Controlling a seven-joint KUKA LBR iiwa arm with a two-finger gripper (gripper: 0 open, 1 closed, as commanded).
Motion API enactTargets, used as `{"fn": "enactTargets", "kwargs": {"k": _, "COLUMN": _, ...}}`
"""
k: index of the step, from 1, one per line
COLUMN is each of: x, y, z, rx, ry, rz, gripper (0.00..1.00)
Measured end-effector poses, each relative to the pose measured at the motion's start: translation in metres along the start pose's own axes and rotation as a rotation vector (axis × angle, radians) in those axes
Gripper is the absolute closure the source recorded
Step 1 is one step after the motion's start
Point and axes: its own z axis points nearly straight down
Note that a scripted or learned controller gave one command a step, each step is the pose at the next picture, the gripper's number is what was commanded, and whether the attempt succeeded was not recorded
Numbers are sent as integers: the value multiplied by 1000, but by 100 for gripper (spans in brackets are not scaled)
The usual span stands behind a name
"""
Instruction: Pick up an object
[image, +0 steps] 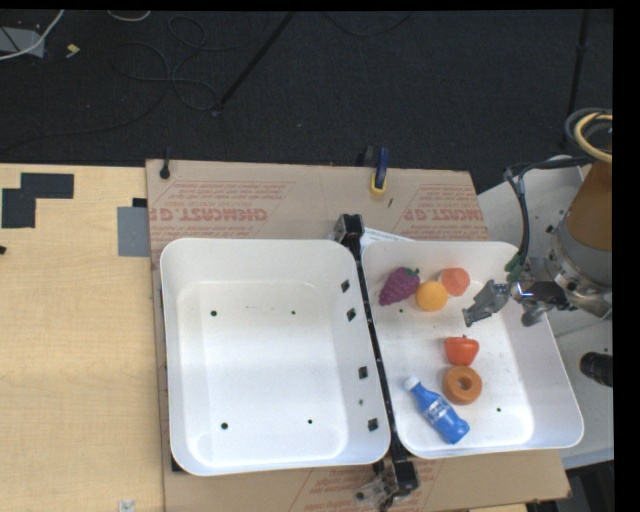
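I see the left bin (200, 300) beside the right bin (540, 400), the two touching along a black divider. The grey arm (590, 215) enters from the right. Its gripper (508, 305) hangs over the right bin's upper right area; one dark finger (486, 303) shows, but I cannot tell whether the hand is spread or pressed together, and I see nothing between the fingers. All objects lie in the right bin: a blue bottle (437, 410) near the front, purple grapes (398, 286), a brown ring (463, 385), a red piece (461, 350), an orange ball (432, 296) and a red-orange ball (456, 281).
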Motion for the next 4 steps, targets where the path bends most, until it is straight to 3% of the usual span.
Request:
{"fn": "enactTargets", "kwargs": {"k": 1, "x": 13, "y": -5, "z": 183, "rx": -2, "ry": -1, "rz": 1, "gripper": 0}}
{"fn": "enactTargets", "kwargs": {"k": 2, "x": 54, "y": 81, "z": 178, "rx": -7, "ry": 0, "rz": -6, "gripper": 0}}
{"fn": "enactTargets", "kwargs": {"k": 3, "x": 12, "y": 122, "z": 178, "rx": 1, "ry": -2, "rz": 0, "gripper": 0}}
{"fn": "enactTargets", "kwargs": {"k": 4, "x": 19, "y": 121, "z": 178, "rx": 0, "ry": -1, "rz": -1, "gripper": 0}}
